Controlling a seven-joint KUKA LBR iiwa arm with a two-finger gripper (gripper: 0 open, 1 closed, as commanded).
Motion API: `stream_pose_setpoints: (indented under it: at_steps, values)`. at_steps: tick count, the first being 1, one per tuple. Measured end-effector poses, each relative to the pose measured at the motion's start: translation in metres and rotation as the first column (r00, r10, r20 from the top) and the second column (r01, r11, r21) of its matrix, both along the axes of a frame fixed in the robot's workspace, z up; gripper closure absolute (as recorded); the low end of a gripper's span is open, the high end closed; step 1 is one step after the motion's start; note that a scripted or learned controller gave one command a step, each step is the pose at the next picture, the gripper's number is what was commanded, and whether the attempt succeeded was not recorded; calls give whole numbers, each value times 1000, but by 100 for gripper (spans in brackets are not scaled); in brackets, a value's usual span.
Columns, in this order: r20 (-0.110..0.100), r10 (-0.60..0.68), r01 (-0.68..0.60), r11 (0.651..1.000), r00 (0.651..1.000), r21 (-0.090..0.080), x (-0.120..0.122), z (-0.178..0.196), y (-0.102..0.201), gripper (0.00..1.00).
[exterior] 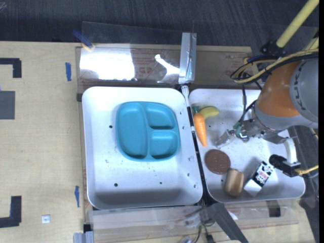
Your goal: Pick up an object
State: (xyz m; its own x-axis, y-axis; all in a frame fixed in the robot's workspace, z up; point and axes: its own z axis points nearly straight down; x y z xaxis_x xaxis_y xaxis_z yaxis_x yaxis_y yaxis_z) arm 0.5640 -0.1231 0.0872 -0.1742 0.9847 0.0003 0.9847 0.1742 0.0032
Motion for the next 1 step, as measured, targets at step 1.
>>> stream_pose_setpoints:
  at_steps: [1]
  values:
    - [-1,-9,9,1000,1000,-5,-85,0,-58,0]
